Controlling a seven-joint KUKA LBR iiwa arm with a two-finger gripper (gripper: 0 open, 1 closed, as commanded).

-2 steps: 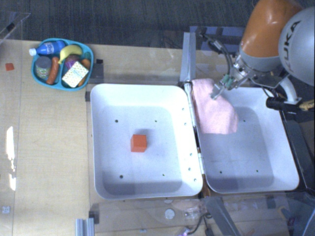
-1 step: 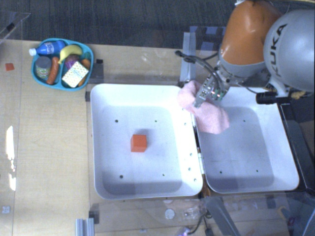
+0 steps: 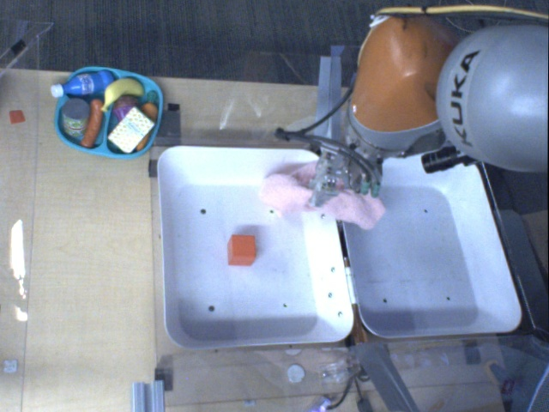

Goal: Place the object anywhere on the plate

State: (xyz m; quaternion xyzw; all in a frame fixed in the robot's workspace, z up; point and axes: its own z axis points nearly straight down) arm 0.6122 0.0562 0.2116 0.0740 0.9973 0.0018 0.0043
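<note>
The gripper hangs over the ridge between the 2 bins, and whether its jaws hold anything cannot be told. A pink cloth lies draped across that ridge beneath it. It looks soft, light and floppy, best pinched at a bunched fold.

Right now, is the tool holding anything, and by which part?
Cannot be told. The tool sits over the middle of the pink cloth, which drapes across the wall between the two bins, but an actual hold isn't visible.
</note>
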